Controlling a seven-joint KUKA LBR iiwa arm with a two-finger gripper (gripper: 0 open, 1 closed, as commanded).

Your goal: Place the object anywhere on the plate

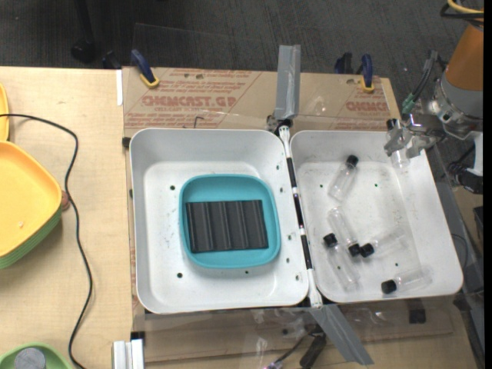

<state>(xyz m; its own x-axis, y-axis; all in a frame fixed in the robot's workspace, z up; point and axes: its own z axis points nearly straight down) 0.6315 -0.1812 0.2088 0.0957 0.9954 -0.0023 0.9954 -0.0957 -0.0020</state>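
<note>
A teal plate [229, 222] with a dark ribbed inset lies in the middle of the left white bin [154, 206]. Several clear vials with black caps lie loose in the right bin [430, 206]: one [343, 178] near its back, two [335, 227] [361, 249] close together near the middle, and one [404, 281] at the front right. My gripper [401, 144] hangs over the right bin's back right corner, apart from the vials and far from the plate.
A grey divider post [288, 83] rises behind the seam between the bins. Cardboard [200, 98] with clamps lies behind them. Yellow dishes [23, 206] and a black cable [77, 229] sit on the wooden bench at left.
</note>
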